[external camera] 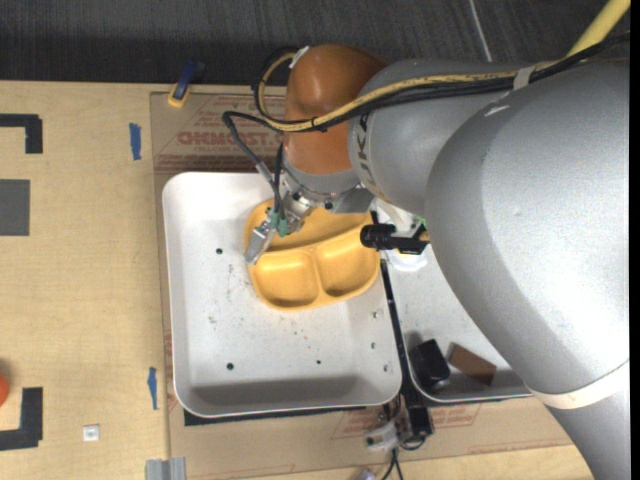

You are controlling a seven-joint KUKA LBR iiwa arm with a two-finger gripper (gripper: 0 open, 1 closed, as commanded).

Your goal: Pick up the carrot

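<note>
Low, gripper point(262, 240) over yellow tray point(305, 268) — left bin point(200, 298).

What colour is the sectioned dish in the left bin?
Yellow-orange; the sectioned dish shows plainly in the camera view, lying in the left bin.

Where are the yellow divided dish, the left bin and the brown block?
yellow divided dish point(318, 273): camera view, on its front compartments.
left bin point(285, 358): camera view, on its bare white floor near the front.
brown block point(472, 364): camera view, on its top face, in the right bin.

The bench point(80, 298) bears two white bins point(200, 308); blue tape point(135, 140).
</note>
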